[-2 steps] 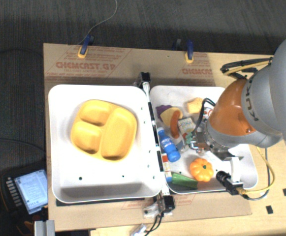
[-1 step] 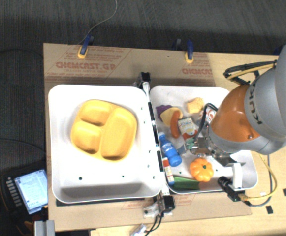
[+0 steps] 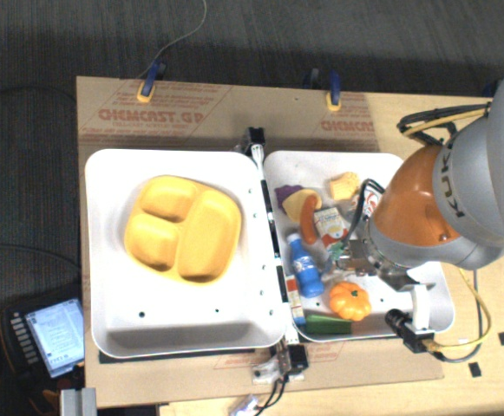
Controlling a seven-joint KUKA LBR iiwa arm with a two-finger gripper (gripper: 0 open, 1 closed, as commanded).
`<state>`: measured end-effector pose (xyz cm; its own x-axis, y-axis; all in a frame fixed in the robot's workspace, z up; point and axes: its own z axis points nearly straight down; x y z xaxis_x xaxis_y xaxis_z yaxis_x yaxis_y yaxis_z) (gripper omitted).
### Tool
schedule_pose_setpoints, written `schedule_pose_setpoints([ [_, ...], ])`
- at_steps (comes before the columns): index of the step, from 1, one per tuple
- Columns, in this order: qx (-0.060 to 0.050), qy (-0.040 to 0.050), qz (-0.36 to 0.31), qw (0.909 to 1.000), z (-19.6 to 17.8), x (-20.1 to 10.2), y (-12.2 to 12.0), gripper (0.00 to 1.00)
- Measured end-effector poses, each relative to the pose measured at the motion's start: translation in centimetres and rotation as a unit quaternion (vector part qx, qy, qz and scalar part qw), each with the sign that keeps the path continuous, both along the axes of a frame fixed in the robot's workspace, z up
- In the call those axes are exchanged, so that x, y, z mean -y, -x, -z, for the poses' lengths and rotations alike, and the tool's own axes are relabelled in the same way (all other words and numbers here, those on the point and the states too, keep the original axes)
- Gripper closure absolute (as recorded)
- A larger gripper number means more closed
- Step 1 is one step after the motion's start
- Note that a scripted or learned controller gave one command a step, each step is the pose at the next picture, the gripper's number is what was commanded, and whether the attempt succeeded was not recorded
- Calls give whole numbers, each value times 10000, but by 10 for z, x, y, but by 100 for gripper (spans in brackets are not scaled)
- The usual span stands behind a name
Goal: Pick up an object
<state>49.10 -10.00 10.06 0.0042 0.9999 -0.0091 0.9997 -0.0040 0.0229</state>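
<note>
On the counter (image 3: 390,120), a brown board clamped at its far edge, two shallow white plastic bins sit side by side. The left bin (image 3: 104,258) holds a yellow plastic tray with three rounded compartments (image 3: 183,228), lying near its middle. The right bin (image 3: 442,310) is crowded with small toy foods: a blue plastic bottle with a white label (image 3: 304,269) near the bin's left wall, a small orange pumpkin (image 3: 350,301) just beside it toward the near edge, a green cucumber-like piece (image 3: 328,324) along the near wall, a red sausage shape (image 3: 310,222), a small printed white carton (image 3: 330,224), a pale yellow wedge (image 3: 343,185) and a purple piece (image 3: 288,192) near the far wall. The grey arm with its orange band (image 3: 416,206) reaches in from the right and hangs over the middle of this bin, its gripper (image 3: 349,258) low among the items, between the carton and the pumpkin and close to the blue bottle. The wrist hides the jaws, so whether they are apart or together cannot be told, and nothing can be seen between them.
</note>
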Motion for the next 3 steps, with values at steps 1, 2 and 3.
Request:
schedule_pose_setpoints([
  [1,-102,-46,-31,9999,-85,-70,-85,100],
  [2,-117,-38,-24,9999,-84,-69,-84,0],
  [3,-117,-38,-24,9999,-84,-69,-84,0],
])
